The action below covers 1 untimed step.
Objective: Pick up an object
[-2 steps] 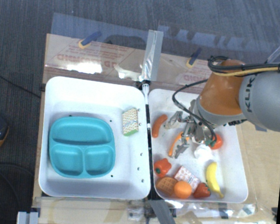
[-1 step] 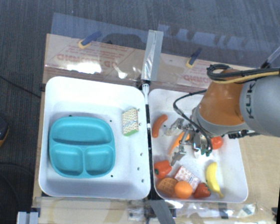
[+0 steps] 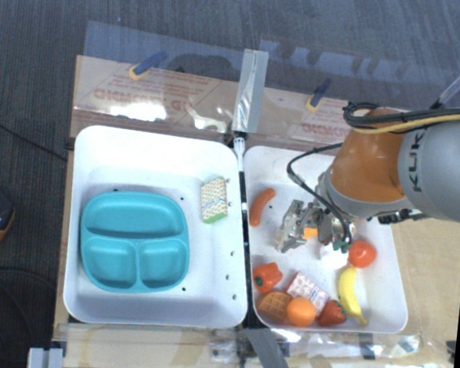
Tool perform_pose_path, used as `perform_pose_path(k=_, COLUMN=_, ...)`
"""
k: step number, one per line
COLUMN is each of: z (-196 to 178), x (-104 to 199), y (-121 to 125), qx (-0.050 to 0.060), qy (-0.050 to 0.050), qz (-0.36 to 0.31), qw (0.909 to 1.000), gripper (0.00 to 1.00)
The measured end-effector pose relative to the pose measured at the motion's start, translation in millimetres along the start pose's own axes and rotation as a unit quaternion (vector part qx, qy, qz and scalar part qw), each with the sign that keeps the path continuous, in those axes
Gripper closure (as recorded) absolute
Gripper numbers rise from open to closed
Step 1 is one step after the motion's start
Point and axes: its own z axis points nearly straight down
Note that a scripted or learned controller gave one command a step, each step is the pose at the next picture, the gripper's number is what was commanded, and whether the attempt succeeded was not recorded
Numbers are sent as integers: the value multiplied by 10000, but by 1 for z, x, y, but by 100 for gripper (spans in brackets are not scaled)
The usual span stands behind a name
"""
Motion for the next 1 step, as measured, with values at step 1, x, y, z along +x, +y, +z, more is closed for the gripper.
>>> perform_pose_path(k=1, z=-82, x=-20, y=33, qx=-21, qy=98, qz=65, qw=9999, gripper=100)
